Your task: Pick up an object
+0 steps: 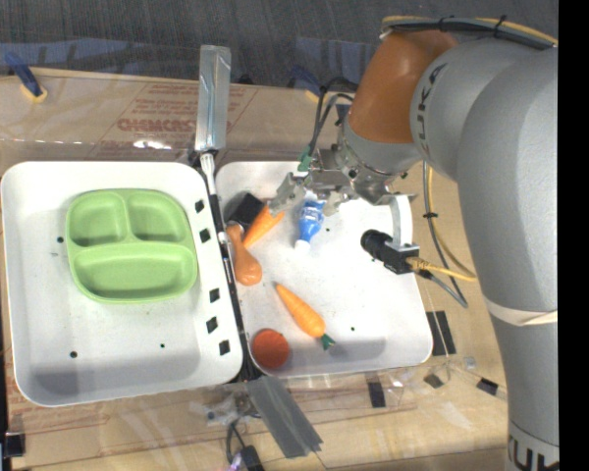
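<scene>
My gripper [317,190] hangs over the back of the right bin [393,312], under the orange band of the arm. A small blue and white object [309,224] sits directly below it, its top end meeting the gripper's underside; whether it is gripped or lying on the bin floor I cannot tell. Just left of it lies an orange carrot [263,226], tilted, beside a black object [243,207]. An orange gourd-like piece [244,261] rests along the bin's left wall. A second carrot [300,310] and a red tomato [269,348] lie toward the front.
The left bin [39,341] holds a green divided plate [133,243]. A black part on a cable [388,250] hangs off the arm over the right bin's right side. The arm's grey body covers the view's right.
</scene>
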You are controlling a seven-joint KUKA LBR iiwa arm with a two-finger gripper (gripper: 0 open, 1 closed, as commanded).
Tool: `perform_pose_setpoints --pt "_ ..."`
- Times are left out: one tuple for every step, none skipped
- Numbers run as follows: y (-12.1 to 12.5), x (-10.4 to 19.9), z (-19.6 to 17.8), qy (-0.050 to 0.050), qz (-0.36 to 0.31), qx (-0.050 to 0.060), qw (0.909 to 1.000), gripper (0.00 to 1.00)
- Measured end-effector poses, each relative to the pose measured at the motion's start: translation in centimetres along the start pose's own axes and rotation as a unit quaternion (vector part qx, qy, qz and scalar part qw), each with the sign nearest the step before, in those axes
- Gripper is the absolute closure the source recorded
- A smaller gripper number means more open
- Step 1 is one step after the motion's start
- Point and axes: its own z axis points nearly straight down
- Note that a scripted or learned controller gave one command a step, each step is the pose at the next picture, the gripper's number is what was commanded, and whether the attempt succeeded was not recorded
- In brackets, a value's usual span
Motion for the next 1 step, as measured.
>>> perform_pose_setpoints --pt "1.57 -5.83 10.43 0.000 0.048 0.000 0.9988 0.00"
